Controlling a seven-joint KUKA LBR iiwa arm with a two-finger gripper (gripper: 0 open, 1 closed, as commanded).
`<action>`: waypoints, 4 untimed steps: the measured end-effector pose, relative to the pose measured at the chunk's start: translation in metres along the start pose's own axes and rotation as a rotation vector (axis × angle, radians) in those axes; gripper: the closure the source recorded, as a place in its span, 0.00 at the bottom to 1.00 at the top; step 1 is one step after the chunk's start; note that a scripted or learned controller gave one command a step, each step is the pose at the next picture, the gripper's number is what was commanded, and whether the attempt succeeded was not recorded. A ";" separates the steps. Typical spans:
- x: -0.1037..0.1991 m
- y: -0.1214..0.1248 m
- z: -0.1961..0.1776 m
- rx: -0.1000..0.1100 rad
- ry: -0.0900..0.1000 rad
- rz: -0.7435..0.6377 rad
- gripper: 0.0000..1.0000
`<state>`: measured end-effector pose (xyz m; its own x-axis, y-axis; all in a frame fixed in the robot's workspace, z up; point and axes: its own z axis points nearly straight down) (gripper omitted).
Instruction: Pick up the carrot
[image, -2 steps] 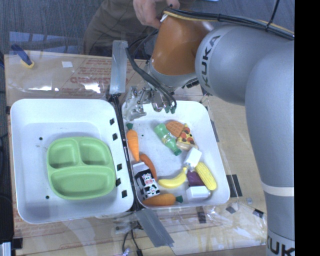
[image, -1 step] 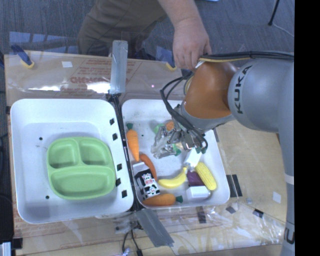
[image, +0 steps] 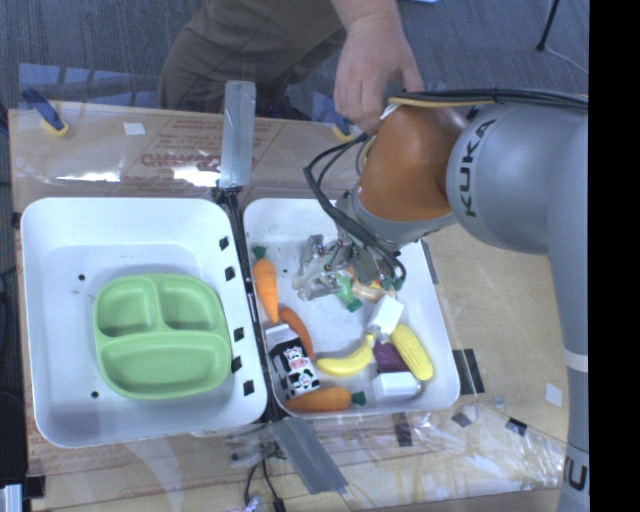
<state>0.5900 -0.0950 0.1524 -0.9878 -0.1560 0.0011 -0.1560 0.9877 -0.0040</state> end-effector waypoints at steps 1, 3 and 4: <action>0.013 0.084 -0.041 -0.006 -0.002 0.140 1.00; 0.082 0.072 -0.053 -0.003 0.000 -0.657 1.00; 0.063 0.125 -0.062 -0.005 -0.004 -0.423 1.00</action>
